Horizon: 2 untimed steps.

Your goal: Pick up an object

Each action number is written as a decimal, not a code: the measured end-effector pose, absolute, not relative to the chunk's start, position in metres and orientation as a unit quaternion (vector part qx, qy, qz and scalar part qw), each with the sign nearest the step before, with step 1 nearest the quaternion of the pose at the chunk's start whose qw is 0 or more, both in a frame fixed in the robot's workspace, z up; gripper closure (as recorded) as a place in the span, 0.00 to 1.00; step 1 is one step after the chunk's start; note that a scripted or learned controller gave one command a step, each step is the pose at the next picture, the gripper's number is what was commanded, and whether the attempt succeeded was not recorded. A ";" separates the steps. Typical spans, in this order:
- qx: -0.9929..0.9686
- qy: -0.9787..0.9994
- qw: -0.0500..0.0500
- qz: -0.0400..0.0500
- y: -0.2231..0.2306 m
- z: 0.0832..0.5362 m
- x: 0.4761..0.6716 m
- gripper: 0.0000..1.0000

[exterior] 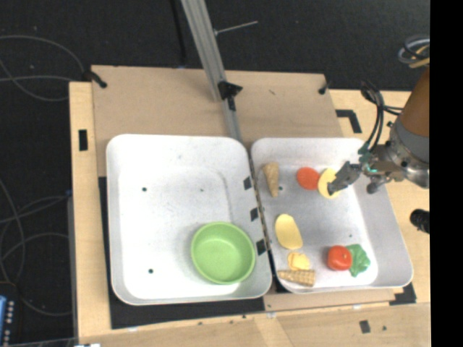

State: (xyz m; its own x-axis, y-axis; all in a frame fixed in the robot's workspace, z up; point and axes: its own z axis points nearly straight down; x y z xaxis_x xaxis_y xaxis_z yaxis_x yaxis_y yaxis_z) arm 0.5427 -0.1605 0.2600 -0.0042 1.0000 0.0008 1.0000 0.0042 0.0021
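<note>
My gripper (356,185) hangs over the upper right part of the right bin (396,246), its two dark fingers spread open with nothing between them. A small yellow piece (325,183) lies against the outer side of the left finger (338,183), outside the gap. Just left of that piece sits an orange-red ball (308,178). A tan cone-shaped piece (270,178) lies near the bin's left wall. A yellow oval piece (288,230) rests in the middle. A red tomato with green leaves (340,258) sits at the lower right. A waffle-like piece (299,276) lies at the front edge.
The left bin (119,165) holds a green bowl (223,252) at its lower right corner. A metal pole (206,42) slants down from the top to the gap between the bins. Cables hang by the arm at the right.
</note>
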 end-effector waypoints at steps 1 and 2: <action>0.706 0.708 0.000 0.001 -0.160 0.260 0.543 0.00; 0.708 0.706 -0.001 -0.002 -0.153 0.211 0.540 0.00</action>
